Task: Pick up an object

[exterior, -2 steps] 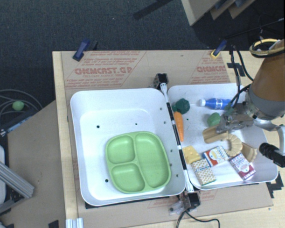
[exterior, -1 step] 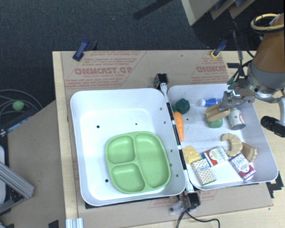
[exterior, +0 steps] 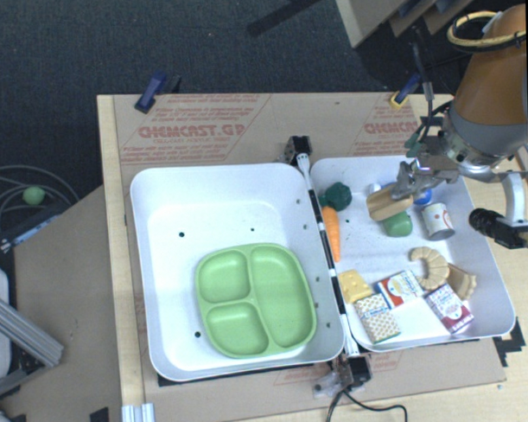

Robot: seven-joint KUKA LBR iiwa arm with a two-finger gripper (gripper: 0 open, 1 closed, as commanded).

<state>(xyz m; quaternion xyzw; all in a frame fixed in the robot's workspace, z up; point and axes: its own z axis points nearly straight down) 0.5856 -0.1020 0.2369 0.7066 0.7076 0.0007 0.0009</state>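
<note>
My gripper [exterior: 409, 180] hangs low over the back part of the right bin [exterior: 500, 286], coming in from the right on the grey and orange arm [exterior: 489, 85]. Right below and left of its tip lies a tan block [exterior: 383, 205], touching or nearly touching the tip. A light green piece [exterior: 398, 224] rests against that block's front. A small can [exterior: 435, 219] stands just right of it, with something blue [exterior: 423, 197] partly hidden behind the gripper.
The right bin also holds a dark green lump [exterior: 337, 195], a carrot [exterior: 331, 233] along its left wall, a croissant [exterior: 430, 264], cheese [exterior: 354, 286], a cracker [exterior: 377, 318] and two small cartons [exterior: 447, 308]. A green divided plate [exterior: 252, 300] lies in the left bin [exterior: 160, 209].
</note>
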